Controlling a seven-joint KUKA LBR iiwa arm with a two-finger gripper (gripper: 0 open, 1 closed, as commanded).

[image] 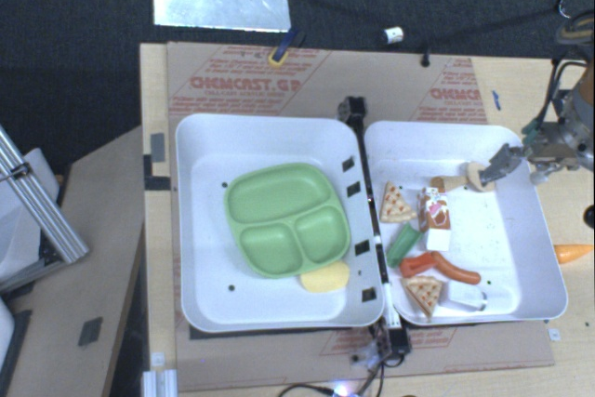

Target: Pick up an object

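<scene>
My pincer (502, 162) hovers at the right bin's (544, 242) two o'clock; whether it's open I cannot tell; the toy sausage (453, 269) looks light, stiff, slick; I'd grip mid-length.

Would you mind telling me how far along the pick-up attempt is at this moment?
Nothing looks picked yet. The toy foods, such as the red sausage and green pepper, lie in the right white bin. In hand: the tool is low at that bin's upper right, by a small beige piece; a grip cannot be confirmed. Left: securing and lifting an item.
</scene>
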